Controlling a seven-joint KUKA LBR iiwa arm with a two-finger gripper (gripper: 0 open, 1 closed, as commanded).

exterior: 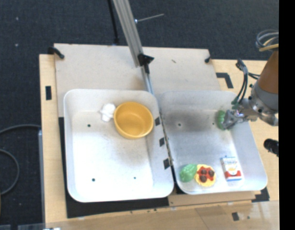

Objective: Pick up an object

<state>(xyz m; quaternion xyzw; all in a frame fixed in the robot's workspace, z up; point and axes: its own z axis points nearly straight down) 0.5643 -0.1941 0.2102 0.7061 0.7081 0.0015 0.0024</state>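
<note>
Nearest, a small white-and-red carton lies flat; the gripper appears closed around a small green rounded object, probably light and smooth.

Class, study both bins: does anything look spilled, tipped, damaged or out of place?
Nothing stands out. The yellow bowl sits upright in the left bin beside a small white object; the right bin holds small items along its near edge.
</note>
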